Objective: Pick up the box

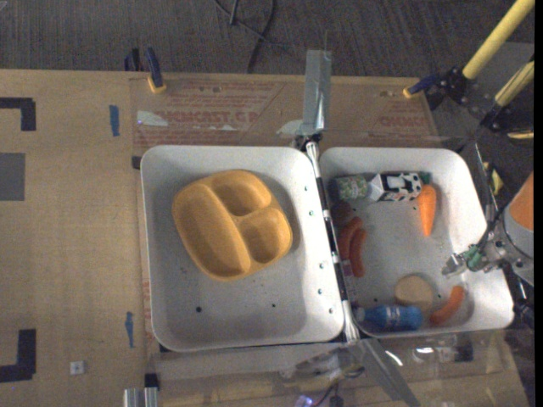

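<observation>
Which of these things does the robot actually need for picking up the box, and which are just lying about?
Needed:
box, the black-and-white carton at the back of the right bin
gripper, over that bin's right side

Lying about:
carrot
sausages
blue bottle
round bun
yellow tray in the left bin

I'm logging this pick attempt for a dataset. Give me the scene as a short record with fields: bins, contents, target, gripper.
left bin: holds a yellow divided plate
right bin: holds the box, a carrot, sausages, a round bun, a blue bottle, an orange piece
target: box, cow-patterned with a green end, lying along the bin's far wall
gripper: over the right bin's right side, apart from the box
box state: not picked up yet
</observation>
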Tool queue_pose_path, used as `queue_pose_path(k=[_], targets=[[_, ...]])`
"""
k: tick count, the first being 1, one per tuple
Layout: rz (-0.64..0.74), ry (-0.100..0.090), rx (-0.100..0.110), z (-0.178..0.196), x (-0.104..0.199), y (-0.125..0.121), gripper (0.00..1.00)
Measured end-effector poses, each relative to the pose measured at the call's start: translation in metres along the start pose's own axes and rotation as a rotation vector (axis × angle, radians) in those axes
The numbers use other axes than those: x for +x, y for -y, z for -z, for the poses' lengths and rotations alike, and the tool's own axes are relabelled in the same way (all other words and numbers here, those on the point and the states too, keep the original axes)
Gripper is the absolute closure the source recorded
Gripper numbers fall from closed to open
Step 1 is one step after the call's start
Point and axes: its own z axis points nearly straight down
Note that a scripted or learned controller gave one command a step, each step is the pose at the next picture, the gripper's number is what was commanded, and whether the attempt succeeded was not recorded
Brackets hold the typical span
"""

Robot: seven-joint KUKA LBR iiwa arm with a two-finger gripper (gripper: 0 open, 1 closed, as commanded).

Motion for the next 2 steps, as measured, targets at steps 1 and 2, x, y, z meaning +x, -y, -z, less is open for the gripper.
queue_pose_path(k=[1,2], targets=[[0.012,-0.012,0.001,0.0,0.007,-0.003,0.0],[0.028,-0.024,0.001,-0.017,0.01,-0.006,0.0]])
